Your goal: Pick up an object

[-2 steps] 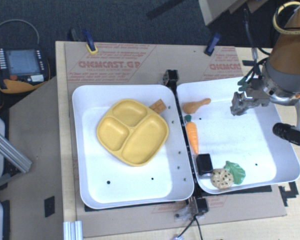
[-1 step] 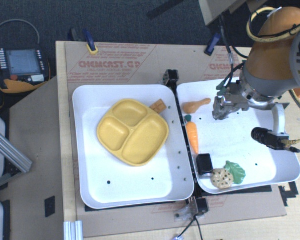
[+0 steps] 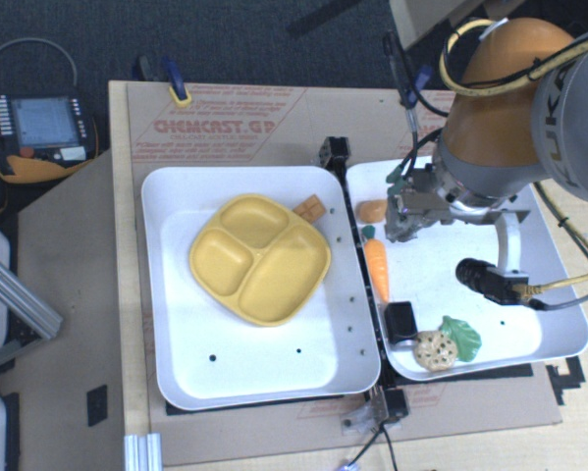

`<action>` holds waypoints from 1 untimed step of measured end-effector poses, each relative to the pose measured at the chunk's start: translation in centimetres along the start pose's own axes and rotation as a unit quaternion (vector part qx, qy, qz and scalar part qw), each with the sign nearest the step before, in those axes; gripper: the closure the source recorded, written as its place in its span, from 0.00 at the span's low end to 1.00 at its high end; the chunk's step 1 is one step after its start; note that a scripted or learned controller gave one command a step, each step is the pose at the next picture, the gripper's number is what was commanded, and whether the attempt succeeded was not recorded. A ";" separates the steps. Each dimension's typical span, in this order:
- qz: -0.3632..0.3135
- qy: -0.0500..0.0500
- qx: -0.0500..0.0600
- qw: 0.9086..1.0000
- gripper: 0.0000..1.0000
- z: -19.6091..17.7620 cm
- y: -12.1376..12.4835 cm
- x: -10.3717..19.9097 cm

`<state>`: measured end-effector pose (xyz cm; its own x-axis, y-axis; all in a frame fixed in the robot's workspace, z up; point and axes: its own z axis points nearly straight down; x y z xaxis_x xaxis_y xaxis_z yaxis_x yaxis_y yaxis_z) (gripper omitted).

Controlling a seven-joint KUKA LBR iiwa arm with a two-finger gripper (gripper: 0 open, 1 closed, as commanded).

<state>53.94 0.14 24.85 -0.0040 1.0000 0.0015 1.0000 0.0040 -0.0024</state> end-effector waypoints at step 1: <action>-0.001 0.000 0.001 1.000 1.00 2.1 -0.4 5.2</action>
